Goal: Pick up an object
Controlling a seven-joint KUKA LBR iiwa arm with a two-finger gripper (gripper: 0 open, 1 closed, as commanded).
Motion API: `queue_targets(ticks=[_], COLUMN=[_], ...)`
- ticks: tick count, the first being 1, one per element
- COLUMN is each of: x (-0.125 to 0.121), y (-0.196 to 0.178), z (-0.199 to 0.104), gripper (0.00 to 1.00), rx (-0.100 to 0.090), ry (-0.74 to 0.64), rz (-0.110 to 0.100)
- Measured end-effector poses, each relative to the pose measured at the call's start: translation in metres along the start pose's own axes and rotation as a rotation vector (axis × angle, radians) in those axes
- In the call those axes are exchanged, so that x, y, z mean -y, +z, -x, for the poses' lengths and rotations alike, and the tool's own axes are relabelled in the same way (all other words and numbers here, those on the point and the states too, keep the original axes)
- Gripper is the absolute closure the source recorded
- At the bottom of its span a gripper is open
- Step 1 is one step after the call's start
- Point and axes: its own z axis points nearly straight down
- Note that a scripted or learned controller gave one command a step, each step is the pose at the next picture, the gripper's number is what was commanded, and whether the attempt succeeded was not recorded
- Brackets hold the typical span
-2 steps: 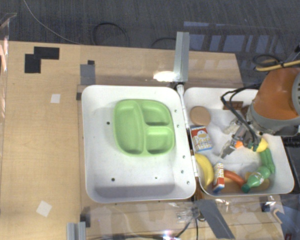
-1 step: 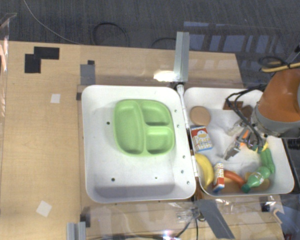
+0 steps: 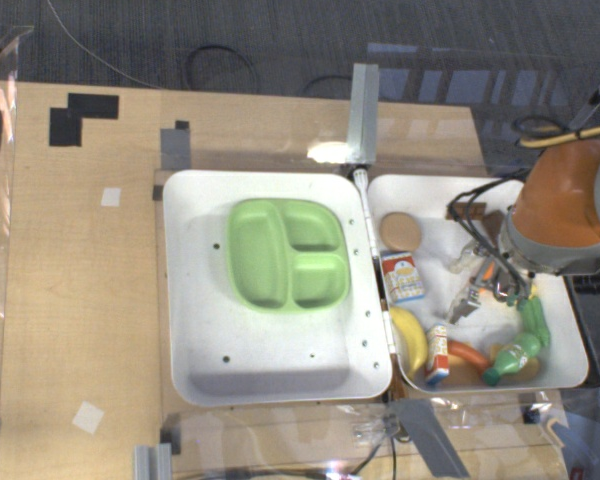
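Reaching in from the right edge, the grey arm with its orange band [image 3: 558, 200] is bent down over the right white bin [image 3: 576, 340], and its two-finger gripper [image 3: 467, 306] hangs low above the bin floor, pointing down and toward the left. The fingers are thin and partly lost against the white floor and the cabling at the wrist, so it cannot be told whether they are spread or closed; nothing is visible between them.

Candidate objects lie in the right bin around the gripper:
- A small white bottle with a red label and blue end [image 3: 437, 354] lies just below and left of the fingertips, near but apart from them.
- An orange carrot-shaped toy [image 3: 467, 352] lies beside the bottle, directly below the gripper.
- A yellow banana [image 3: 411, 336] lies along the bin's left wall, touching or just beside the bottle.
- A red, white and blue carton [image 3: 403, 277] lies left of the gripper, well apart from the fingers.
- A round tan disc [image 3: 401, 232] lies above the carton near the bin's upper left corner.
- A green plastic bottle [image 3: 512, 358] lies at the lower right, with a green pepper-like piece [image 3: 534, 320] just above it, right of the gripper.

The left white bin [image 3: 192, 368] holds a light green divided plate [image 3: 284, 253], set near its centre. Both bins rest on the pale wooden bench [image 3: 80, 298].
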Motion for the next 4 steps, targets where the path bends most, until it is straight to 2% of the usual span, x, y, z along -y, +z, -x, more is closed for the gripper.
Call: queue_targets(ticks=[1,2,3,4], x=[0.056,0.064,0.031,0.029], y=[-0.012,0.000,0.000,-0.014], z=[0.018,-0.029,-0.007,-0.003], gripper=[0.00,0.00,0.00,1.00], rx=[-0.008,0.000,-0.003,0.011], ry=[-0.126,-0.107,-0.012,-0.017], rz=[-0.001,0.000,-0.001,0.001])
